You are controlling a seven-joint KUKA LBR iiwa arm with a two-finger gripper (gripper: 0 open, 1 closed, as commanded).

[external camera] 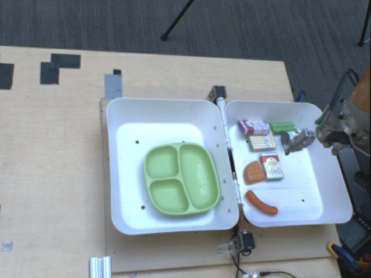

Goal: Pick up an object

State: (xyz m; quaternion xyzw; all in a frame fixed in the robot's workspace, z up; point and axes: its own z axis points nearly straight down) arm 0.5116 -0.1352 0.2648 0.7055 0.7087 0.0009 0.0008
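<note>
My gripper (291,142) hangs over the right bin (327,210) near its upper right, open with nothing between its fingers. Just left of it lie a green block (282,127), a red and white packet (253,126) and a checkered cracker box (262,142). Lower down are a small red and white box (271,167), a brown round cookie (253,172) and a red sausage (262,202). The arm (351,126) comes in from the right edge.
The left bin (116,155) holds a green divided plate (181,178). A metal clamp strip (229,155) runs between the two bins. The lower right floor of the right bin is bare white. Wooden bench surrounds the bins.
</note>
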